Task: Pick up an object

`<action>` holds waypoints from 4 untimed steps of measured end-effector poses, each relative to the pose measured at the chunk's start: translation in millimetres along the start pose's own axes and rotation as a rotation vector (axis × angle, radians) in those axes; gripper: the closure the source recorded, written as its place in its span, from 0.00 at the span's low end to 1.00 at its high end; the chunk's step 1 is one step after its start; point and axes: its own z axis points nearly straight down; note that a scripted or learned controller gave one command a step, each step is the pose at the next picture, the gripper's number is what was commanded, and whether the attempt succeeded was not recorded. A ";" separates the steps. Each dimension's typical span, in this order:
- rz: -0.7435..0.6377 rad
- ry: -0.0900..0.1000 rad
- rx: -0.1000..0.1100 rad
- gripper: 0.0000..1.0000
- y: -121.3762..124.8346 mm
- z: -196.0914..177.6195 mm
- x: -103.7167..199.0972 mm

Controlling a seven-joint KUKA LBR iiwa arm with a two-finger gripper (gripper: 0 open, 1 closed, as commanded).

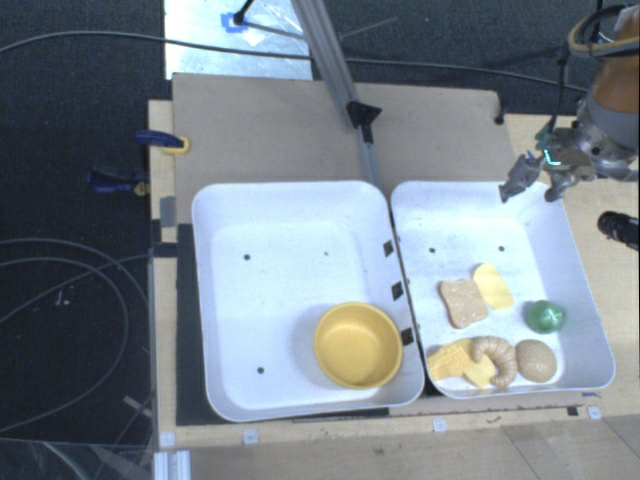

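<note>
Light: bright, even, overhead – white bins nearly blown out | Shadows: faint, soft | Glare: shiny floor patch at top | Focus: slightly soft, grainy

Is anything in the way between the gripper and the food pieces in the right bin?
Nothing visible is. The gripper hangs open over the right bin's far right corner, with bare white floor between it and the toast slice, the green ball and the other pieces.

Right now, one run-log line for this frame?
gripper: open, holds nothing, over right bin far corner | food toys: near end of right bin | yellow bowl: left bin
</note>
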 end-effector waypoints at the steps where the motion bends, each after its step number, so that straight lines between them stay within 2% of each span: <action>1: 0.000 0.000 -0.001 0.00 0.4 -0.8 0.0; 2: -0.004 0.000 0.003 0.00 9.7 54.5 3.6; 3: -0.004 0.000 0.001 0.00 8.1 98.3 10.3; 4: -0.004 0.000 0.004 0.00 9.6 160.5 14.2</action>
